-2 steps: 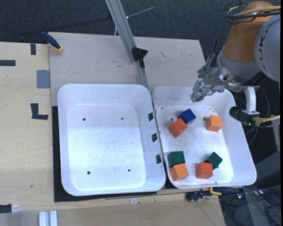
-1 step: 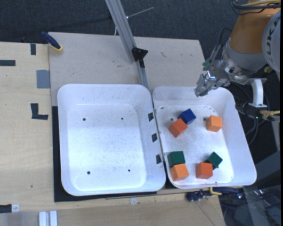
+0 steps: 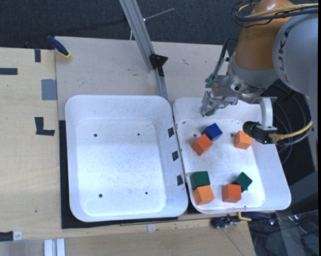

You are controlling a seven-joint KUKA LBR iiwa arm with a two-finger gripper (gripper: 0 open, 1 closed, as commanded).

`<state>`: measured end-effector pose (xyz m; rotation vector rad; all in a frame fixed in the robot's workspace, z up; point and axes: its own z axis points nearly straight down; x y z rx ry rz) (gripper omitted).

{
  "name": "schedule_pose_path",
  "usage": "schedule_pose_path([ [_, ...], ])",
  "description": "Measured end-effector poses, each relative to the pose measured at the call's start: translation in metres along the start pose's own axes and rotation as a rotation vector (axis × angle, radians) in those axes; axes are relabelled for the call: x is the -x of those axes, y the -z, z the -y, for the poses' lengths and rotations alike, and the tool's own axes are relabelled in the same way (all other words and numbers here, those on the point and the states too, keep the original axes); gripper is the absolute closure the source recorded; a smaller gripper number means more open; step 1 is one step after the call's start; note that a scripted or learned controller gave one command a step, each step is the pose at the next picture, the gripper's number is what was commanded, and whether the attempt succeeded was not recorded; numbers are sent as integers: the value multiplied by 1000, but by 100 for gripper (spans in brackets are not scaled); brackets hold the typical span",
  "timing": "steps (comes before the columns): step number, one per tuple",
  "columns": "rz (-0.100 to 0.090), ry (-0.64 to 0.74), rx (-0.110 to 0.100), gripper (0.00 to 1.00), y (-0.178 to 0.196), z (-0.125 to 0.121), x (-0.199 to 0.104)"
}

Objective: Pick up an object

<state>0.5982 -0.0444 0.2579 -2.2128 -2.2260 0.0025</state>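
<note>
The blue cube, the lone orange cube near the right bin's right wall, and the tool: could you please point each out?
Small blue cube (image 3: 212,130), camera view, on its top face.
Lone orange cube (image 3: 242,140), camera view, on its top face.
Tool (image 3: 209,110), camera view, at its fingertips over the right bin's far end.

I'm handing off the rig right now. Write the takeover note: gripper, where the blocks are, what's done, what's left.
Gripper: above the far edge of the right bin, nothing seen between its fingers; open or shut unclear.
Blocks, all in the right bin: blue block touching an orange block; orange block near the right wall; green block against an orange one; another orange beside a green.
Done: nothing picked.
Left: grasp and lift one block; the blue is nearest.
</note>
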Motion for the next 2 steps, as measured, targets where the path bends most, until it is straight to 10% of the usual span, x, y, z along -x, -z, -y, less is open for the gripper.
schedule_pose_path([
  [2, 0, 1, -1, 100, -17, 34, -103],
])
